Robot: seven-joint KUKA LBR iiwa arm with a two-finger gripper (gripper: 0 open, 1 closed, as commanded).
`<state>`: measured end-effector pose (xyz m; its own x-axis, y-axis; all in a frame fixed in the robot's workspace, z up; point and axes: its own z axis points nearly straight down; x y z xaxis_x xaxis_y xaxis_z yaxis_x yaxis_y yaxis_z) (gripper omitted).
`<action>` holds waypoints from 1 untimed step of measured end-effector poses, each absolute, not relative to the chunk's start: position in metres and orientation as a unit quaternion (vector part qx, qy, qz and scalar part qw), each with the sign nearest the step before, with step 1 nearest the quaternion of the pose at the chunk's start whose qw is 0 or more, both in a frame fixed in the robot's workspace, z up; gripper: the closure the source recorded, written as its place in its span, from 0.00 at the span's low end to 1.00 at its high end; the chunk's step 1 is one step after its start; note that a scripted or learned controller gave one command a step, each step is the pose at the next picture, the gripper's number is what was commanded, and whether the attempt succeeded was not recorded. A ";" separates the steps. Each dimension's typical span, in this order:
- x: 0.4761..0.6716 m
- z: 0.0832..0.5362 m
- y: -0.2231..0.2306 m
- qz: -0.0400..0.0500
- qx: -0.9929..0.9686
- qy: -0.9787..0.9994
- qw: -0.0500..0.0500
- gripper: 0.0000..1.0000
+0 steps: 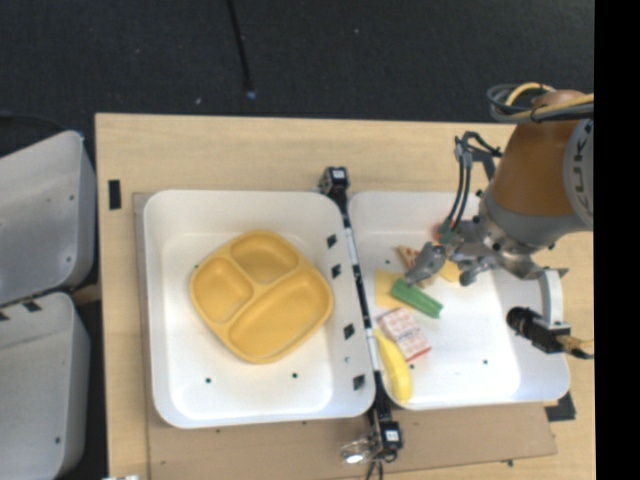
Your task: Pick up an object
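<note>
Bench [220, 153] at the near edge is seen bearing two white bins, with a yellow divided plate [262, 294] laid in the left bin [170, 368].

Over the right bin [500, 368] the gripper [432, 261] is lowered, apparently on approach; whether it is spread or closed cannot be told, and nothing is seen pinched. Just beside it lie a green block [416, 298], a banana [396, 368] and a red-and-white packet [405, 332], whose print cannot be read. A closing descent onto the green block is judged to be called for next.
</note>
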<state>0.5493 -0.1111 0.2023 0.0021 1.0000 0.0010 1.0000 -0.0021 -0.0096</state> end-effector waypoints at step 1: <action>0.552 0.207 -0.111 0.000 -0.707 -0.707 0.000 0.00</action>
